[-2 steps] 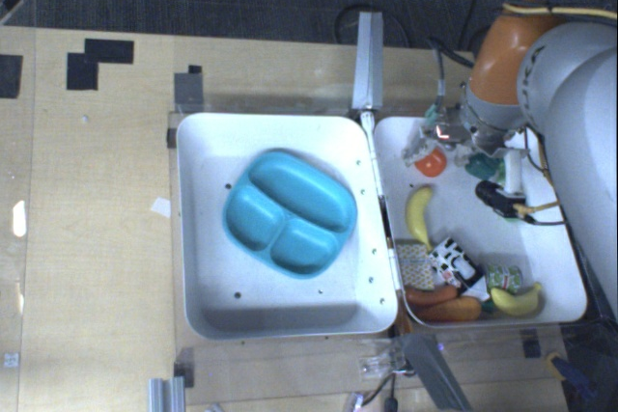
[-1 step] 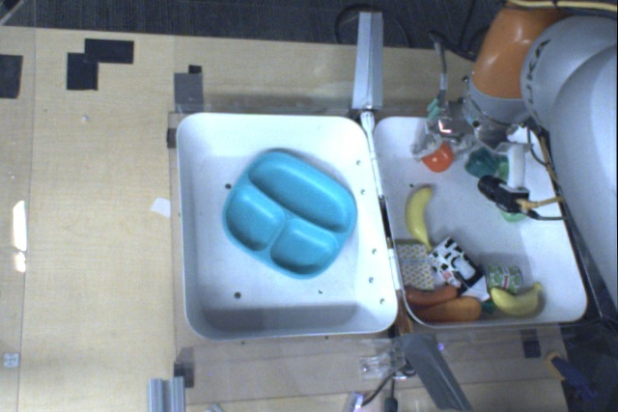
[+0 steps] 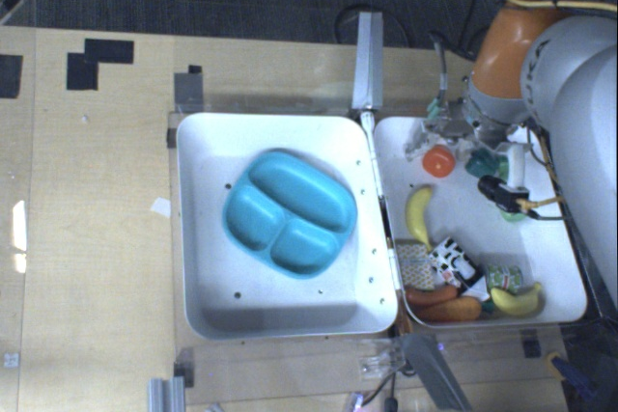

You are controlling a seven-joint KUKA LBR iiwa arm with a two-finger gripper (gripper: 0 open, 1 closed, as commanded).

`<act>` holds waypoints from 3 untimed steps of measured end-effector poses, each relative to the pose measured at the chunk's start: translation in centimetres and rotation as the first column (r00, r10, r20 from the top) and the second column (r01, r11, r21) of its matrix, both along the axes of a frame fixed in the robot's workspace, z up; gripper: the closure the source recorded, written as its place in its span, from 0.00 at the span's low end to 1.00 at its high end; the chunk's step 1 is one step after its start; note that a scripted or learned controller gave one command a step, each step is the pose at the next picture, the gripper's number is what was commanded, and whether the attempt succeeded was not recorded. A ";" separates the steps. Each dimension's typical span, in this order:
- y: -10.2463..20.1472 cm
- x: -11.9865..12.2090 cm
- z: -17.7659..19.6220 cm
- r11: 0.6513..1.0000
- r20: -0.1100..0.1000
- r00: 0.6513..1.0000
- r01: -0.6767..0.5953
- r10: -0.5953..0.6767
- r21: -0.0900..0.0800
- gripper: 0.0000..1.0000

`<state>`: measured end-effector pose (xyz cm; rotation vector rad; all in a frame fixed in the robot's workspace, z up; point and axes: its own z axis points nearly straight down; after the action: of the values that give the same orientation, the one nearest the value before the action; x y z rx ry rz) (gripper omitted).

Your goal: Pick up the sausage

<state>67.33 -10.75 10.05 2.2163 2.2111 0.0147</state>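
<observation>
The sausage (image 3: pixel 431 295), reddish-brown and curved, lies at the near left corner of the right bin (image 3: pixel 560 251). An orange elongated piece (image 3: pixel 462 309) lies right against its front side. My gripper (image 3: pixel 439 146) is at the far left part of that bin, well away from the sausage. It hangs open over a small red-orange round item (image 3: pixel 438 162), which sits just in front of the fingertips. Nothing is held between the fingers.
A banana (image 3: pixel 418 215) lies between the gripper and the sausage. A black-and-white toy (image 3: pixel 451 260), a yellow-green item (image 3: pixel 512 289) and a teal object with a cable (image 3: pixel 492 171) also sit in the right bin. The left bin (image 3: pixel 208 304) holds a blue divided plate (image 3: pixel 290 212).
</observation>
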 end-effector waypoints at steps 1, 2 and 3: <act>-3.7 -1.6 -1.3 0.991 -0.007 0.991 0.134 -0.134 0.001 0.00; -3.5 -1.3 0.1 0.992 0.002 0.992 0.129 -0.129 0.002 1.00; 0.9 -3.3 -1.1 0.809 -0.004 0.809 0.588 -0.588 0.008 1.00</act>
<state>64.02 -9.89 9.00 2.7953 1.4201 0.0167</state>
